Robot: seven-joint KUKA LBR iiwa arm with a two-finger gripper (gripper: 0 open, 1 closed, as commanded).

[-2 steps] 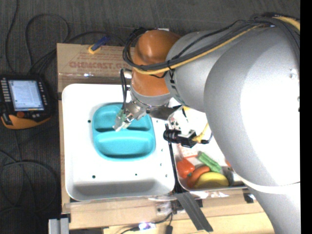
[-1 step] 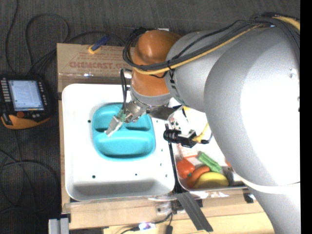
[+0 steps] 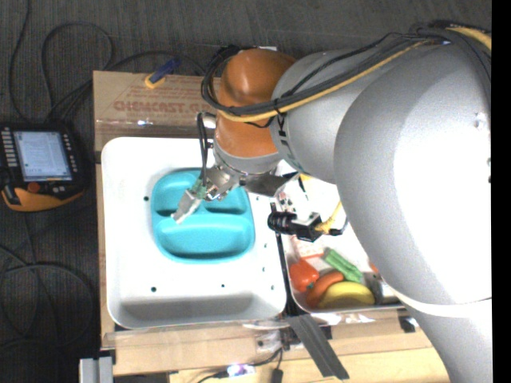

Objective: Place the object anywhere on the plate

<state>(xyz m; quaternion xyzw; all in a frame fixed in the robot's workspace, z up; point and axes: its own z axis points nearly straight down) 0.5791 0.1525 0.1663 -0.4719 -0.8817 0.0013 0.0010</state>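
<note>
A light blue plate [image 3: 206, 236] with a dividing ridge lies in the left white bin [image 3: 132, 282]. My gripper [image 3: 190, 204] hangs over the plate's upper left compartment, tilted down and to the left, close to the plate's surface. I cannot make out any object at its tip. The grey arm with its orange band [image 3: 247, 94] reaches in from the right and hides the plate's upper right part.
The right bin [image 3: 297, 300] holds toy food: a yellow banana [image 3: 348, 295], a green piece [image 3: 343, 264] and a red-orange piece [image 3: 303, 276]. The arm covers most of that bin. A cardboard sheet [image 3: 148, 102] lies behind the left bin, and a pendant [image 3: 40, 159] sits far left.
</note>
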